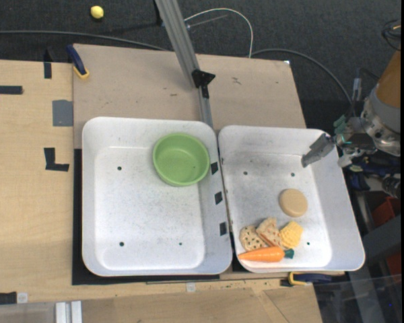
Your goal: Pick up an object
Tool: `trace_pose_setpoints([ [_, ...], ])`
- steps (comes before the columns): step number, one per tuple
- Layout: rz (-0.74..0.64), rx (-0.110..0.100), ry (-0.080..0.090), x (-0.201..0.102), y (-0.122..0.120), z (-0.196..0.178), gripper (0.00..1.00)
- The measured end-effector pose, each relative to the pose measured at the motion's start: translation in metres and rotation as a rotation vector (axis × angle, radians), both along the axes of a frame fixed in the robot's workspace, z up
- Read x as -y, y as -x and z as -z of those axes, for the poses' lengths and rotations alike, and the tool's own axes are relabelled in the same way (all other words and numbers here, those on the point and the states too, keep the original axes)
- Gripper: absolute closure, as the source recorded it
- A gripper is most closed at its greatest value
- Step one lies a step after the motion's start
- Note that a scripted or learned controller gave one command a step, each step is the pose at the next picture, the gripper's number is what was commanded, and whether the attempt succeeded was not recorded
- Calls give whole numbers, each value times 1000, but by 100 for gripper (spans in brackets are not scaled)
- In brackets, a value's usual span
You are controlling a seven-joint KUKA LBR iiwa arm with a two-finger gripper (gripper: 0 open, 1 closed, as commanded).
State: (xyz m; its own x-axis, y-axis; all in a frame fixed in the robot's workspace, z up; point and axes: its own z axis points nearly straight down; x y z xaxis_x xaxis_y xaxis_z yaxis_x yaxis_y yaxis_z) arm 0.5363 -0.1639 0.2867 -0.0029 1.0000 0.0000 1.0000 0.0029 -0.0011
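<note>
The right bin holds a round tan bun, a brown cracker, a toast-like piece, a yellow corn-like piece and an orange carrot, the last few bunched at its front edge. A green bowl sits upright in the left bin, near the back right. My gripper hovers at the right bin's back right rim. It is open, one grey finger slants over the bin floor, and nothing is between the fingers.
A slanted metal pole comes down to the divide between the bins at the back. Clamps sit at the board's back left and front right. Cables and a yellow ball lie on the dark floor.
</note>
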Motion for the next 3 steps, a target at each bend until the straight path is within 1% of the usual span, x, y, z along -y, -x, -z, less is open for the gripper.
trace_pose_setpoints([
  [1, 1, 0, 0, 0, 0, 0, 0],
  [2, 1, -4, 0, -3, -2, 44, 0],
  [3, 2, -8, -1, -5, 1, 109, 0],
])
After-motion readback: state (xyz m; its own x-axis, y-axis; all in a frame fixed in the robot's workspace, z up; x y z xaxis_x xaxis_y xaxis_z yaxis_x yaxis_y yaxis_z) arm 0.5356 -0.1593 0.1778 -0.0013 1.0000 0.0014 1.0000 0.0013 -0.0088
